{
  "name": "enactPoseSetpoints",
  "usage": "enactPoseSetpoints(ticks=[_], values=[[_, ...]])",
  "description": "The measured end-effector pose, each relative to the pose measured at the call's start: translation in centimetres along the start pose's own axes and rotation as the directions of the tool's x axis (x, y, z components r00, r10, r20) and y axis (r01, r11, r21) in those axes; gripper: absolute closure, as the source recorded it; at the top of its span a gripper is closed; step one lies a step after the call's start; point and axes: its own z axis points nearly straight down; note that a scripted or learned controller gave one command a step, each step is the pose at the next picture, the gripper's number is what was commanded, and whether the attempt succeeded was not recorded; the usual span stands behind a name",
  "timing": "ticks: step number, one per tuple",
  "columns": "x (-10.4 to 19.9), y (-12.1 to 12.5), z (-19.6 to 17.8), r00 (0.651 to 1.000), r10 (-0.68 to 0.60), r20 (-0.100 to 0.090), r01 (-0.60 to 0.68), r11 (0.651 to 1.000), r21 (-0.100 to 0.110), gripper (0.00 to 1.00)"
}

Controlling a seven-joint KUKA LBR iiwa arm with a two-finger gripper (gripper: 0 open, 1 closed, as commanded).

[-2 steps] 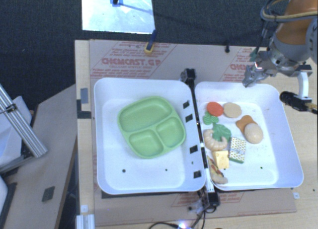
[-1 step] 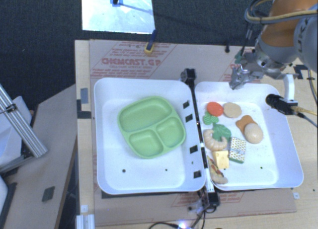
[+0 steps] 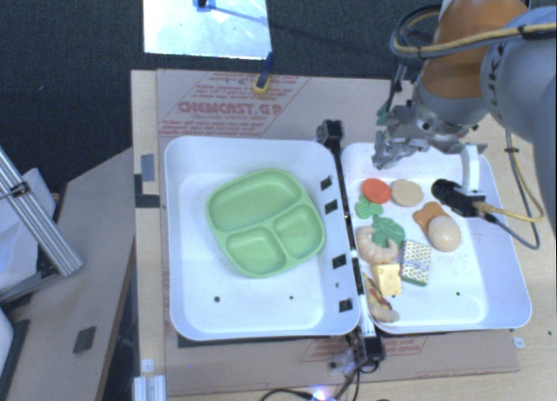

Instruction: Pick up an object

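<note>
Tool [image 3: 389, 152] above right shallow white bin's [image 3: 500, 256] far edge — finger state unclear — near round red-orange toy tomato [image 3: 376, 190].

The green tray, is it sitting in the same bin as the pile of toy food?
No, the green tray lies in the left bin, while the toy food is in the right bin.

We see a matt green plastic tray [image 3: 265, 223], smooth white plastic bins [image 3: 209, 308], and glossy toy food [image 3: 443, 234].
</note>
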Motion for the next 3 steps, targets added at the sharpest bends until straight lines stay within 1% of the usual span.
enactPoseSetpoints(ticks=[1,2,3], values=[[4.0,-2.1,-0.6,1.0,0.0,0.0,0.0,1.0,0.0,1.0],[9.4,-5.1,0.3,1.0,0.0,0.0,0.0,1.0,0.002,1.0],[11.7,-4.5,0.1,1.0,0.002,0.001,-0.002,1.0,-0.003,1.0]])
